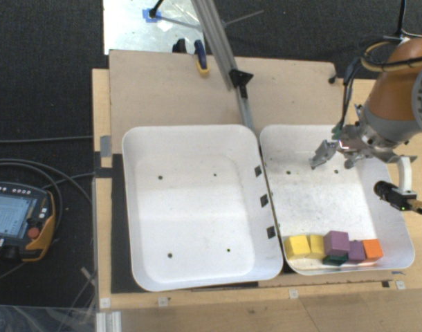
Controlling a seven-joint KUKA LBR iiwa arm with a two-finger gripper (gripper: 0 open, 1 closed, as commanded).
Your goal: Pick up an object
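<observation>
The arm (398,95) reaches in from the right, and its hand (333,152) hangs over the far part of the right bin (315,199), well apart from the blocks. Two fingers show, spread apart, with nothing between them — one finger (322,155) points left and downward toward the bin floor.

The blocks sit in a tight row along the near edge of the right bin. From left to right: a yellow block (297,246), a second yellow block (315,244) touching it, a dark green block (335,259) low at the rim, a purple block (337,241) just behind the green one, a smaller purple block (356,251), and an orange block (372,249) at the right end.

The left bin (197,206) lies side by side with the right one on the worktop (162,81). Off the worktop's left edge — on dark carpet — rests a control pendant (17,220) with a lit screen. A blue-handled clamp (200,55) grips the worktop's far edge.
</observation>
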